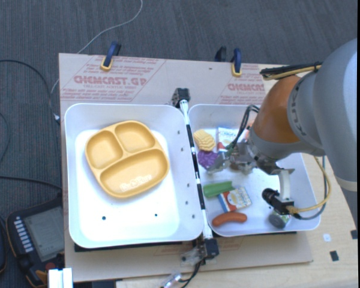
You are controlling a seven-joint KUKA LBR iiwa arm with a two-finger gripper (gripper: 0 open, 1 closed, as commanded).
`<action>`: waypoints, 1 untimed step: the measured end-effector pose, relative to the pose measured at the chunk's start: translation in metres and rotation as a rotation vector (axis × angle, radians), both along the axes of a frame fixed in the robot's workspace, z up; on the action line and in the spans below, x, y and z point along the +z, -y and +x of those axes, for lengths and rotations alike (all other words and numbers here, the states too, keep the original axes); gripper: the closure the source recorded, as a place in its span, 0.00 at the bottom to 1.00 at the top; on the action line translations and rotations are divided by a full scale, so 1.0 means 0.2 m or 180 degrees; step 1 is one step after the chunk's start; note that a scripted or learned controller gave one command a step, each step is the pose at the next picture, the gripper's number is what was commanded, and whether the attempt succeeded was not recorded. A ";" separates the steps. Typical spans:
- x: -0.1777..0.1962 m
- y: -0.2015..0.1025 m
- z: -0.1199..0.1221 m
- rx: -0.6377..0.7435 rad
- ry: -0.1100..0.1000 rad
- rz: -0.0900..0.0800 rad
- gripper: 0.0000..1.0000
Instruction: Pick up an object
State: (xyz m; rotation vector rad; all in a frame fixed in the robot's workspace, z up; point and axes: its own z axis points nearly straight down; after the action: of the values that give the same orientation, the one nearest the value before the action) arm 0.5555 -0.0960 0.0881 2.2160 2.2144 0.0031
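Toy grapes [208,159], purple, small cluster: lying in the right bin close to its inner wall, not lifted; reference item for every place below

1. Arm [330,113], grey with an orange band: comes in from the view's right of the toy grapes and bends down toward them
2. Bench board [108,80], pale with red lettering: lies under both bins and extends past the toy grapes on all sides
3. Left bin [126,221], white, shallow: to the view's left of the toy grapes, across the centre divide
4. Right bin [301,182], white, shallow: holds the toy grapes in its upper left part
5. Divided plate [127,158], yellow, three compartments: flat in the left bin, well apart from the toy grapes on the view's left
6. Gripper [221,164], metal: low in the right bin, just beside the toy grapes on the view's right; whether it is wide, narrow or closed on anything cannot be told
7. Green toy [219,189], elongated: near the toy grapes, below them in the view
8. Toy sausage [229,219], orange-red: further below the toy grapes than the green toy
9. Red-and-white packet [237,198]: below and to the right of the toy grapes
10. Yellow ridged toy [204,140]: just above the toy grapes
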 end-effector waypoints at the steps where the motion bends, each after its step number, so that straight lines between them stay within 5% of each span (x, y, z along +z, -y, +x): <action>1: 0.00 0.03 -0.12 0.0003 0.0015 0.0005 0.00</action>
State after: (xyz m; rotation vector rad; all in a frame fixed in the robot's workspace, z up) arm 0.5308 -0.1021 0.0884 2.2133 2.2138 0.0103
